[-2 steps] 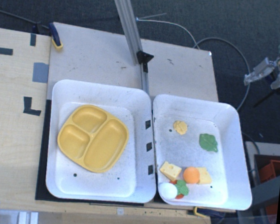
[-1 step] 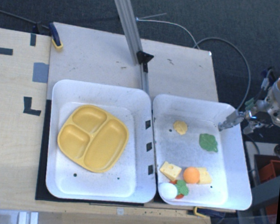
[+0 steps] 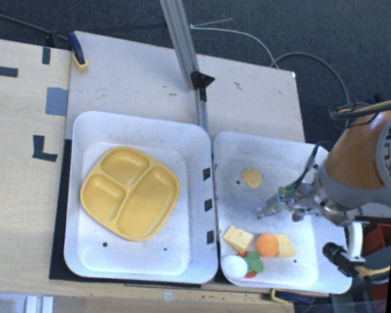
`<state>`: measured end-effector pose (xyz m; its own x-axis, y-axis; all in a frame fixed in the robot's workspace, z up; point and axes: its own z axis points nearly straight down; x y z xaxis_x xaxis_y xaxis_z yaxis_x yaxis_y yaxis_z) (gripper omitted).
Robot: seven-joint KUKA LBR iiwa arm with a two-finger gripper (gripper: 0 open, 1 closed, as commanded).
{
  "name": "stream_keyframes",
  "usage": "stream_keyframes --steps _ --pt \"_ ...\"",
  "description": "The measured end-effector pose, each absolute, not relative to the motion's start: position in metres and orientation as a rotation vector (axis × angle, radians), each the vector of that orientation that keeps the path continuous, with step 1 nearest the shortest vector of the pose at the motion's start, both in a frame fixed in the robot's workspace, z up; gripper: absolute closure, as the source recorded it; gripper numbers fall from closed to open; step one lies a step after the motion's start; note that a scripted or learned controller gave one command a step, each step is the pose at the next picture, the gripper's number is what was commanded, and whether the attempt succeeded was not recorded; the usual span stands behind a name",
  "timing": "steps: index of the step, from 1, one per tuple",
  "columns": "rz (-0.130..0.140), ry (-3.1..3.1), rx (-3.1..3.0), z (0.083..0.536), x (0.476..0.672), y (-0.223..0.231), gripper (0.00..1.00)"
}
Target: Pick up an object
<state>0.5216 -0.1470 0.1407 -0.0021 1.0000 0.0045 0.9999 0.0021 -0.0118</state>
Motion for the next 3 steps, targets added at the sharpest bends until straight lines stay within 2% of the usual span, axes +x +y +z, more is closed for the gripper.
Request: stream_keyframes --steps 1,2,3 --pt "0.002 -2.221 -2.218 0.155 0.524 -0.149 1.00" --pt "-0.002 -2.228 -2.213 0.139 0.575 -0.110 1.00" --pt "0.000 -2.219 -2.227 0.088 0.600 -0.189 1.00"
